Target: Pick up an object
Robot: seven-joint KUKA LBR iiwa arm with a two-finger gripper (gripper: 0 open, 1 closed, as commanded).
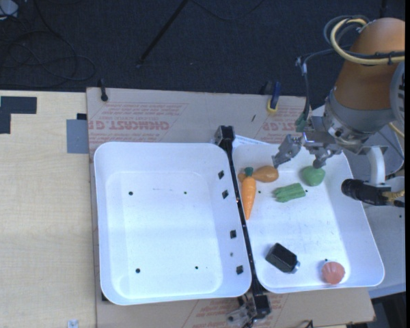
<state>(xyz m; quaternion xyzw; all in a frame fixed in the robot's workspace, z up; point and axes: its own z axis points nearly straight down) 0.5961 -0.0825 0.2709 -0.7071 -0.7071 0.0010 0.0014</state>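
Hand [302,154] spread open, apparently above right bin [359,241] near green ball [313,176]

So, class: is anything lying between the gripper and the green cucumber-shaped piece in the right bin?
Nothing visible. The gripper hangs open above the right bin, and the green cucumber-shaped piece lies just below it with bare bin floor between. The round green object sits off to one side.

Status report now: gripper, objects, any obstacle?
Gripper open, above right bin, holding nothing. Green round object nearest. Orange piece close by.
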